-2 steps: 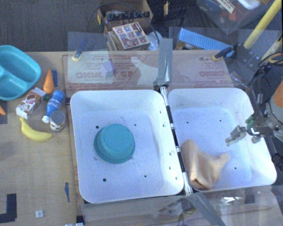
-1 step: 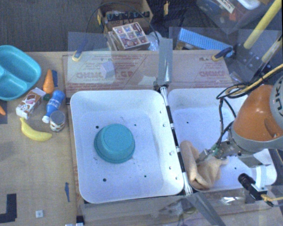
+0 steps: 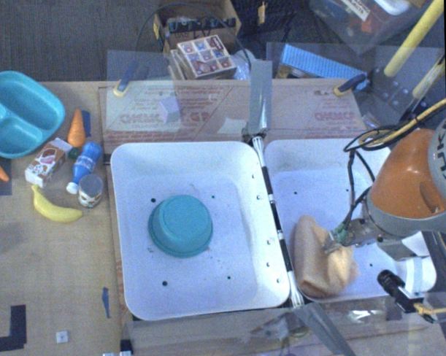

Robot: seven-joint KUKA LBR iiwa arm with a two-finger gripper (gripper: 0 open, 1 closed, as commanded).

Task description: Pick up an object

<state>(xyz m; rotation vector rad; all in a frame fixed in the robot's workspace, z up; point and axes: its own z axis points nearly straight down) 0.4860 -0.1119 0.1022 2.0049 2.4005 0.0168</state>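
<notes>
A teal upturned bowl [image 3: 181, 225] sits in the middle of the left bin [image 3: 135, 169]. A tan, bread-like lump [image 3: 317, 259] lies at the near left of the right bin [image 3: 310, 163]. My gripper [image 3: 340, 239] comes in from the right under the orange band and is down on the lump's right side, touching it. The small tips are partly hidden against the lump.
On the bench left of the bins lie a blue dish [image 3: 20, 111], a carrot [image 3: 76, 128], a small carton [image 3: 47, 161], a blue bottle [image 3: 84, 166], a can [image 3: 90, 191] and a banana [image 3: 54, 209]. Boxes [image 3: 204, 56] stand behind the bins.
</notes>
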